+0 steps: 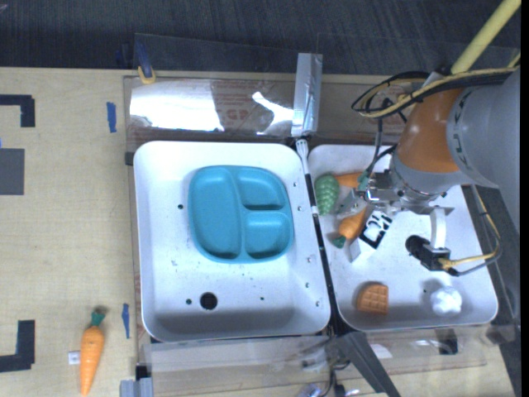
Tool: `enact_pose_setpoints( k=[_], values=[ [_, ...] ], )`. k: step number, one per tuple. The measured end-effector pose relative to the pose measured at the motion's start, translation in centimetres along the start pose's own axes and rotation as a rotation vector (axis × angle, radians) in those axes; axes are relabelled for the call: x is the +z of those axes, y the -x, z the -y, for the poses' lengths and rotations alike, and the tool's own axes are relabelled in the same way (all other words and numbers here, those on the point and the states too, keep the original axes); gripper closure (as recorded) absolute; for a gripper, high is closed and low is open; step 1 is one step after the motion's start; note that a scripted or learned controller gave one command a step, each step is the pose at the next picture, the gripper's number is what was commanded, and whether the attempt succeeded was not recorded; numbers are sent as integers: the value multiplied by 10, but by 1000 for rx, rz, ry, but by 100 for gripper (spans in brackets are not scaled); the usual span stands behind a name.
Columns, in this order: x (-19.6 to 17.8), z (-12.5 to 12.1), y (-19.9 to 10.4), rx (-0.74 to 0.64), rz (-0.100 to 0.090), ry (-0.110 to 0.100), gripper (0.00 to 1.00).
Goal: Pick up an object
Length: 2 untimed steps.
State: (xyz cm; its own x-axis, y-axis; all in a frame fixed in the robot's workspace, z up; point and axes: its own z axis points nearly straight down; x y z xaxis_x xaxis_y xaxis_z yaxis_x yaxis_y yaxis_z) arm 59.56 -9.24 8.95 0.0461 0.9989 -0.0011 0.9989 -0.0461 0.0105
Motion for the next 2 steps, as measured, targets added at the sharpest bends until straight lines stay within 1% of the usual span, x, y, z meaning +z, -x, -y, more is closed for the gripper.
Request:
enact_pose_setpoints(
  k=[1,2],
  values=[
    [-11,-1,0,2,0,4,100],
    [-98,-21,-67,-84,-3,-5,100]
  ],
)
